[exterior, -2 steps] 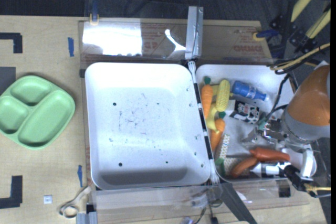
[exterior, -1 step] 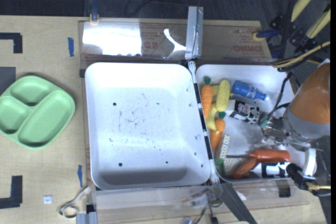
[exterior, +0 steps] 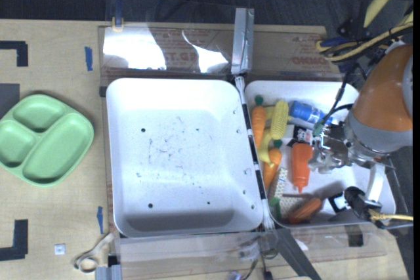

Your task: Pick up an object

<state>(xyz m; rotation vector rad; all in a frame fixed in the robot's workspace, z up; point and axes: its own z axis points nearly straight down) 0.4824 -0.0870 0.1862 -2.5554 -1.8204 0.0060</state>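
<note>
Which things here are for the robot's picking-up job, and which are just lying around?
For the job:
- the tool, down in the right bin
- orange bottle
- toy corn
- toy carrot
- blue can

Just lying around:
- green divided plate on the bench
- left bin
- scissors near the front edge

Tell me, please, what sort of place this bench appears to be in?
Probably a robotics lab's picking test bench: two white bins side by side, toy food in the right one, and a grey-and-orange arm reaching in.
</note>
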